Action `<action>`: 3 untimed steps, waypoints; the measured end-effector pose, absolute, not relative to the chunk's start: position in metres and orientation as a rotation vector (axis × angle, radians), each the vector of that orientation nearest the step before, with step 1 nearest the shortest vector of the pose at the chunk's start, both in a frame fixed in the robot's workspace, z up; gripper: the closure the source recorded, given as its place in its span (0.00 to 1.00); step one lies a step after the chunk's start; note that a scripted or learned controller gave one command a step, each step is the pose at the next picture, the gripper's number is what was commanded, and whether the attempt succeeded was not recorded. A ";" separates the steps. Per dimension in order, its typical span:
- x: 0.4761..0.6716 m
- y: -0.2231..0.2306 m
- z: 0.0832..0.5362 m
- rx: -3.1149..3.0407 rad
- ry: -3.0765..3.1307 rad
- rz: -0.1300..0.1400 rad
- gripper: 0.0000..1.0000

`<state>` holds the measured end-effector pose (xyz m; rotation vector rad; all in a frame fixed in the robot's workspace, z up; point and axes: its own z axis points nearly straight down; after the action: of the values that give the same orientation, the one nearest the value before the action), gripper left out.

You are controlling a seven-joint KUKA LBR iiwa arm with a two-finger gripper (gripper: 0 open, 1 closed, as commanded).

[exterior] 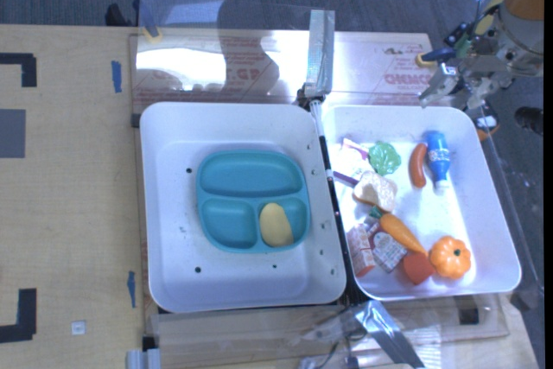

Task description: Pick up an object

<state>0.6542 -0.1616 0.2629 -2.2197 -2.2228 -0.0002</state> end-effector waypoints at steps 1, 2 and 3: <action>0.608 -0.173 0.109 -2.043 -2.375 0.006 0.00; 0.597 -0.148 0.093 -1.986 -2.453 -0.009 0.00; 0.599 -0.147 0.105 -1.989 -2.454 -0.019 1.00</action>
<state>0.5990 -0.1470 0.1047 -1.9894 -2.4542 -0.0192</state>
